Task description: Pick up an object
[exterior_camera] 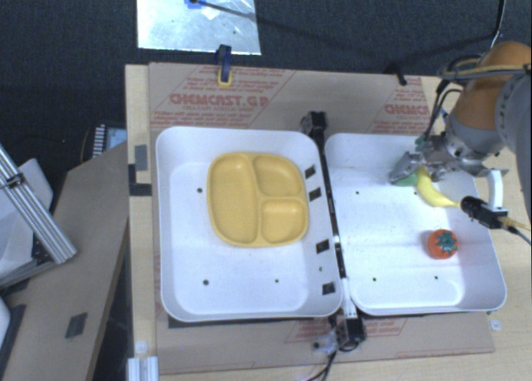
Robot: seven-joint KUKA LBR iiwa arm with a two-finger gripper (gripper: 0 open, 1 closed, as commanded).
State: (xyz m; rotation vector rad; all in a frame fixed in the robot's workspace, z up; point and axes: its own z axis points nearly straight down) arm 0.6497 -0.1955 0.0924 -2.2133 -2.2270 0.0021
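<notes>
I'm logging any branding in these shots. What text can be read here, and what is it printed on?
"CHEMCAST GP", red print on the brown board behind the left bin.
A second red print on the same board behind the right bin, by the arm: cut off and too blurred to read.

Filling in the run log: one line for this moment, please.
claw: low in right bin, at banana | grasp: unconfirmed | tomato: loose | yellow tray: left bin
</notes>
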